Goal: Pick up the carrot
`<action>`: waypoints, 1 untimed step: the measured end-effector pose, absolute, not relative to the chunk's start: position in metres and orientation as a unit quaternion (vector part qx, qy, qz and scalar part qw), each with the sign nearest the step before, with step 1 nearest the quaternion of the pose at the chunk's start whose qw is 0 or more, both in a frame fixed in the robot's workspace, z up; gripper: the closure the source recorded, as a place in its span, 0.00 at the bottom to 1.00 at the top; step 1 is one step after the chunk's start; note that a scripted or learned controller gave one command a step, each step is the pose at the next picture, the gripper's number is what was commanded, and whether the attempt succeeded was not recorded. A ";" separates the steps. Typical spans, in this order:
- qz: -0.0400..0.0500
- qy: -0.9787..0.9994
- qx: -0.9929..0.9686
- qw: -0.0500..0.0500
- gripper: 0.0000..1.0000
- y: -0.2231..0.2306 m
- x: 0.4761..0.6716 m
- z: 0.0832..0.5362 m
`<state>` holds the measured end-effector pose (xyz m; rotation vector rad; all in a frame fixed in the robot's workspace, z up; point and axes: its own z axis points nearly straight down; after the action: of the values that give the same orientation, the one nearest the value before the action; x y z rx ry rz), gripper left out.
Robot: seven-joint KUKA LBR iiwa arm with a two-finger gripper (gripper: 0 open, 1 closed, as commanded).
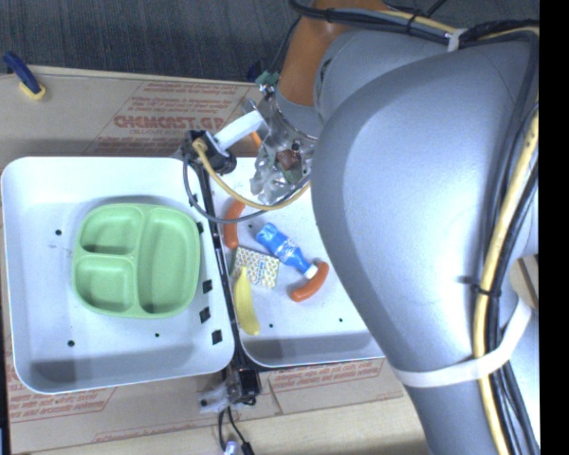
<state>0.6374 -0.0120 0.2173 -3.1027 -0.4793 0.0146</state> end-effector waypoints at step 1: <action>0.003 -0.152 -0.988 0.000 0.00 -0.013 0.638 0.219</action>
<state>0.6382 -0.0127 0.2190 -3.1043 -0.4780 0.0085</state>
